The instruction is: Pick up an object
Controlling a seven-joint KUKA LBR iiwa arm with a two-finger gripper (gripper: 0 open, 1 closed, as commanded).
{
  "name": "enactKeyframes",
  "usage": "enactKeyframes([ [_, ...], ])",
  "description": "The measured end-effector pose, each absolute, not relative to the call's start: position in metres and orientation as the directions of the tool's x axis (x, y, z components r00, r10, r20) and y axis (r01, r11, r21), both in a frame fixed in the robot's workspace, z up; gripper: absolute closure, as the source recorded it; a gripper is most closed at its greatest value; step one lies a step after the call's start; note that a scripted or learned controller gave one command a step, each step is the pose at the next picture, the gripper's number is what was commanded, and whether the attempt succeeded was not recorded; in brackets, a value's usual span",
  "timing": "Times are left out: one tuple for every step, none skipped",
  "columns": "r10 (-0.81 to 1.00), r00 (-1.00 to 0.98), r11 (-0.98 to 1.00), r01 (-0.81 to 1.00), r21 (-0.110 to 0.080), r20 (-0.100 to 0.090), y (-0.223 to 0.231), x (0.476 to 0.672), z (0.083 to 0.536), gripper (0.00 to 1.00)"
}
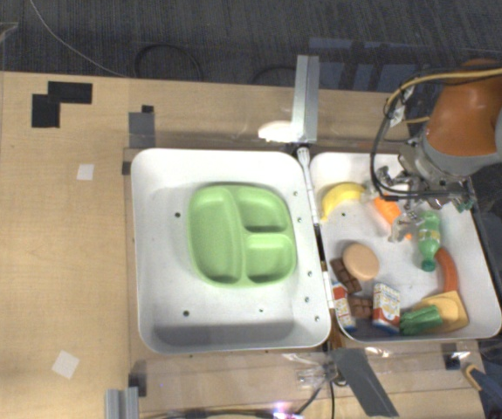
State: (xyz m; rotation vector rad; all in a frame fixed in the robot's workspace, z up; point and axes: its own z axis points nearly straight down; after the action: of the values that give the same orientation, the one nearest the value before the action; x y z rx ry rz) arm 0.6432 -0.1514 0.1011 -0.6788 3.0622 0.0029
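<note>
The arm (477,120) comes in from the right, its orange band bulging above the wrist, and bends down over the far part of the right bin (486,260). The gripper (405,227) hangs low there, pointing down into the bin — whether it is open or closed I cannot tell from here, as the wrist and cables crowd over it.

Right under and beside the gripper lie an orange piece (387,210) and a green bottle (428,239), the bottle just to the right of the tips. A yellow lemon-like toy (341,198) sits near the bin's far-left corner, a little apart from the gripper. Nearer to me in the same bin are a tan bun-shaped toy (361,260), a curved orange sausage-like piece (449,274), a small carton (385,305) and a green pepper-like toy (422,319) — all well clear of the gripper.

The left bin (159,260) holds a green divided tray (240,234), lying flat near its middle. Both bins sit side by side on the desk (50,260).
</note>
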Motion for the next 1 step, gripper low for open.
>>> enactKeyframes([
  [-0.426,-0.904,0.905,-0.426,-0.011,-0.021,-0.1516,0.6485,0.1194,1.00],
])
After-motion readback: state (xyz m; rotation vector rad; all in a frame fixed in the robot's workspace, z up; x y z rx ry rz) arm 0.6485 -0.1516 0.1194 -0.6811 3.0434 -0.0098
